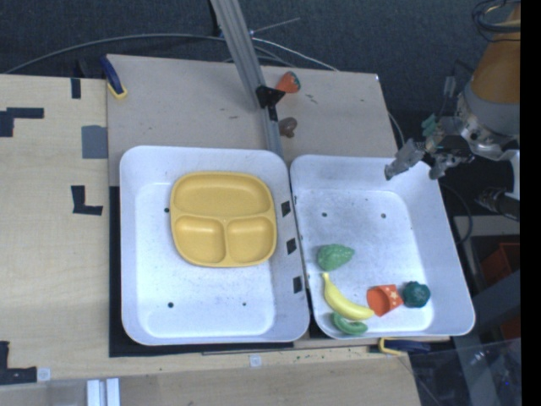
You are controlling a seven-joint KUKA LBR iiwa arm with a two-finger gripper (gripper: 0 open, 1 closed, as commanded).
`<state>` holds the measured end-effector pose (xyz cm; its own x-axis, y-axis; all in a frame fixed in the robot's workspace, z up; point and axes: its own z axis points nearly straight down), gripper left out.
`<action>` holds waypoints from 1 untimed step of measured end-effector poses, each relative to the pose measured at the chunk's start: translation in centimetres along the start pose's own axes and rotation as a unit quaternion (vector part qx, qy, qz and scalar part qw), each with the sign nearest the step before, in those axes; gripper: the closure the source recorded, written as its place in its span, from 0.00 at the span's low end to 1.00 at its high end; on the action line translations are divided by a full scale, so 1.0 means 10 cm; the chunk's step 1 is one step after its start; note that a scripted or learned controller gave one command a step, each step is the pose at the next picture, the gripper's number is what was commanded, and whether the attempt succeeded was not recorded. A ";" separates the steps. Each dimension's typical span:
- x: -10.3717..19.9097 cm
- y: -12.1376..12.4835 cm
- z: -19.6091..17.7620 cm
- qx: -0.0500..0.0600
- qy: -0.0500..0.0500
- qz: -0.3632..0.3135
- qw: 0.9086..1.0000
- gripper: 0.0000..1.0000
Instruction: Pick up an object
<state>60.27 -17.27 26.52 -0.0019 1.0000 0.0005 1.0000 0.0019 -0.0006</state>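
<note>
One arm (499, 74) comes in at the three o'clock edge of the scene, its orange band high at about two o'clock and its grey wrist bent down and leftward toward the bench. Its gripper (416, 161) hangs over the one o'clock rim of the right bin (439, 227), with two dark fingers spread apart, one pointing toward nine o'clock and one more downward, and nothing sits between them. Two shallow white bins lie side by side, touching along their inner edges. The left bin (144, 252) carries a yellow plate (224, 218) with three compartments, one wide section toward twelve o'clock and two smaller ones toward six, and it lies in the upper half of that bin. The right bin has its things gathered toward the six o'clock side, well apart from the gripper. A green leafy piece (335, 256) lies near the bin's middle, slightly toward nine o'clock. Just below it, a yellow banana (342, 301) curves toward five o'clock, and its lower end touches a small green piece (350, 325) against the six o'clock wall. Beside the banana, toward three o'clock, sits a small orange cup (383, 299) tipped on its side, and a dark teal lump (415, 294) rests just against it farther toward three o'clock. Behind the bins, at twelve o'clock, a grey metal post (241, 41) rises at a slant from the bench.
</note>
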 end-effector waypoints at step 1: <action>0.00 0.00 0.00 0.000 0.000 0.000 1.000 0.00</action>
<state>60.27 -17.27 26.52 -0.0021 1.0000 0.0003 1.0000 0.0021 -0.0007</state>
